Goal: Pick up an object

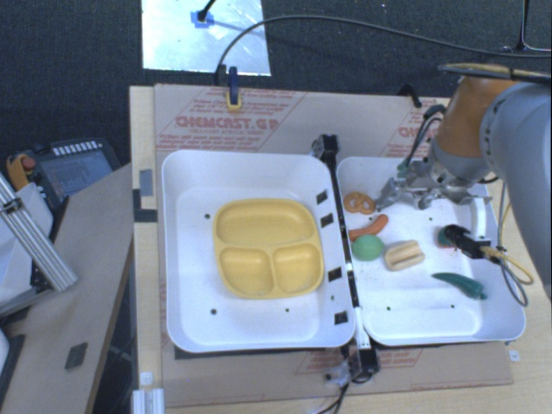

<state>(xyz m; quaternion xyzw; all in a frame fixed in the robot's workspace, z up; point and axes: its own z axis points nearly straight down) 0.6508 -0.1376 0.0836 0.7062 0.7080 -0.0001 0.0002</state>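
Pretzel [358, 203] just beside gripper [388, 197]

Both white bins [185, 317] look like smooth, slightly glossy plastic, and the yellow divided tray [266, 247] in the left one has a smooth matt plastic look. Under them lies printed cardboard [259, 119], dull and papery. At upper left a shiny metal sheet [172, 24] rests on dark, rough carpet-like flooring [69, 59].

yellow divided tray [266, 258] in left bin [185, 231] | teach pendant [71, 169] on side table [78, 257]
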